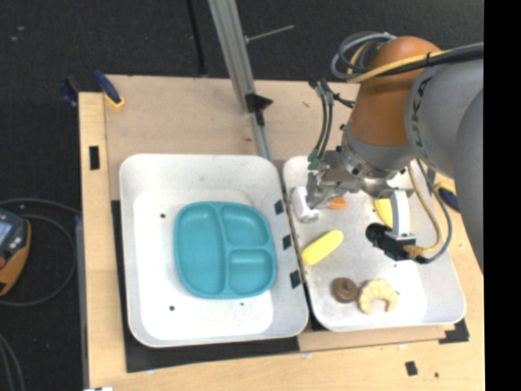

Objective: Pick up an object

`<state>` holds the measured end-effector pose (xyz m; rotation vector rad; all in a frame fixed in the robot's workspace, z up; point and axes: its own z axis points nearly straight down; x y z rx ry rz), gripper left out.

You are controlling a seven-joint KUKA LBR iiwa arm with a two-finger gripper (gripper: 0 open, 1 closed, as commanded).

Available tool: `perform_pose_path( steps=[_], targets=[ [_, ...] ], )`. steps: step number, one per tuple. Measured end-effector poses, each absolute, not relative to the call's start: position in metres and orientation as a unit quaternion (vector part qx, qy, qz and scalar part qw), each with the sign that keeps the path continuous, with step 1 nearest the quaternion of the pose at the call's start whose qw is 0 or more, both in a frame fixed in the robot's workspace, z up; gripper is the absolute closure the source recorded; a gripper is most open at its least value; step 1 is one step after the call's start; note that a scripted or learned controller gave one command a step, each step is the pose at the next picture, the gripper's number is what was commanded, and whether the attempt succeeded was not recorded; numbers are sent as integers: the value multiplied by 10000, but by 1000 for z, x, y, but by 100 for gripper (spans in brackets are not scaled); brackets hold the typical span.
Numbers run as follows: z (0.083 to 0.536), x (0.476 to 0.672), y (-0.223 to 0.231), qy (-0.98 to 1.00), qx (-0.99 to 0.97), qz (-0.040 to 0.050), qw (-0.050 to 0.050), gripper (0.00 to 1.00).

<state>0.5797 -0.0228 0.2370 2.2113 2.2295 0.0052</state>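
Nearest, by the front edge of the right bin point(440, 312), a brown chocolate doughnut point(344, 290) and a pale croissant point(378, 296) are seen side by side, both judged light toy food, best pinched across the middle. Further in, a yellow corn cob point(321, 246) is found near the bin's left wall, smooth and likely slippery; a grip across its width is advised. Beyond it, the gripper point(303, 206) is poised low; whether it is clenched cannot be told. A teal tray point(224, 248) is carried by the left bin point(146, 316).

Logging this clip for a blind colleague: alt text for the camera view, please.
The arm's gripper hangs low over the right bin, above a yellow corn cob, a brown doughnut and a croissant. The left bin holds a teal divided plate.
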Motion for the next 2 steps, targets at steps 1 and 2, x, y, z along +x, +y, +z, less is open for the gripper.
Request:
perform_pose_path(
  steps=[1,2],
  targets=[
    [228,604,20,7091,7051,8,9,100],
    [223,628,70,7092,7050,10,9,100]
  ],
)
